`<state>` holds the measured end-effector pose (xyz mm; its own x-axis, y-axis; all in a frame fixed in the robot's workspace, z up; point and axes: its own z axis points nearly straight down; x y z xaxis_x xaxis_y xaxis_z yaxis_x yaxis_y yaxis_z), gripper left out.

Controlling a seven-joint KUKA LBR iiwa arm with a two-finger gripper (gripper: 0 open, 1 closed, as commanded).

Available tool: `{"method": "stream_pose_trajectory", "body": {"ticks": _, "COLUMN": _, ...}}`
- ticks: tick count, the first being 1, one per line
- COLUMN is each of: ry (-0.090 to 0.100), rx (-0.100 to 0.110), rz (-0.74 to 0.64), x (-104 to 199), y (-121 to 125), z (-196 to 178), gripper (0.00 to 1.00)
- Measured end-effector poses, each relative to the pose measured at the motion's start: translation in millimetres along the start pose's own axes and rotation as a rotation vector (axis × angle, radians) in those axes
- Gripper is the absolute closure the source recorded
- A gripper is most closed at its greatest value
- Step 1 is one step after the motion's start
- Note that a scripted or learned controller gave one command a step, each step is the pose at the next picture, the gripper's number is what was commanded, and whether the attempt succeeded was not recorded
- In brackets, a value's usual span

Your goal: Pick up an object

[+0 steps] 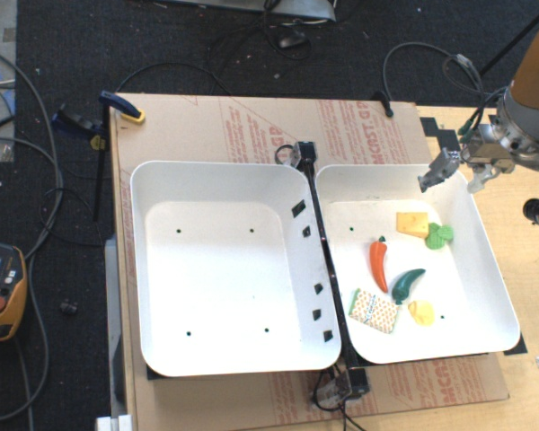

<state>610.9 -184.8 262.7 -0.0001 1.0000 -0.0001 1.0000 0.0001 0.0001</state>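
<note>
Your hand (458,173) hangs spread and empty over the right bin's (494,268) far edge, above yellow block (412,224)

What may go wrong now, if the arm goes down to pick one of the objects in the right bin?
The objects lie close together: the teal piece sits between the orange pepper and the yellow piece, so the end effector may nudge a neighbour. The patterned packet looks flat and may slip.
</note>
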Motion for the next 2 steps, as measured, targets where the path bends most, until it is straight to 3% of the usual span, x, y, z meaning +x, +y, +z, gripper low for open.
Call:
{"method": "stream_pose_trajectory", "body": {"ticks": 1, "ry": 0.002, "rx": 0.008, "rz": -0.001, "x": 33, "y": -41, "z": 175, "gripper": 0.00}}
{"method": "stream_pose_trajectory", "body": {"ticks": 2, "ry": 0.000, "rx": -0.001, "rz": 0.000, "x": 32, "y": -38, "z": 160, "gripper": 1.00}}
